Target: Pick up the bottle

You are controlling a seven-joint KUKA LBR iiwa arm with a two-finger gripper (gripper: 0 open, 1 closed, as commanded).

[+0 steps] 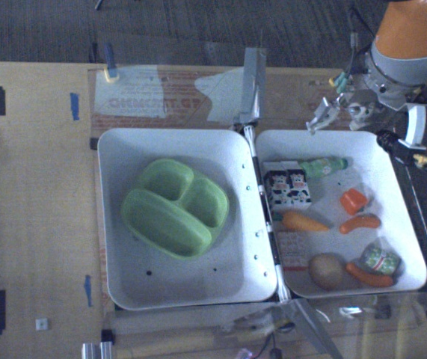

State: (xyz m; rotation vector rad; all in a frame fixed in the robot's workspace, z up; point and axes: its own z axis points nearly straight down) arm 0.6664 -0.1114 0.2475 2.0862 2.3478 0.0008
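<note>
Small green plastic bottle (pixel 322 167) with a pale label, lay on its side, just beside the cow-printed carton (pixel 287 188), at its upper right.

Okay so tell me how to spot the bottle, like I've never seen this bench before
Look in the right-hand white bin, the one crowded with small items. Along its far edge lies the bottle, on its side, just right of the cow-print carton. It is the only green, see-through thing there; the neighbours below it are orange, red or brown.

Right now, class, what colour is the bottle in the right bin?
Green, seen in the camera view: the bottle lies at the bin's far side.
</note>
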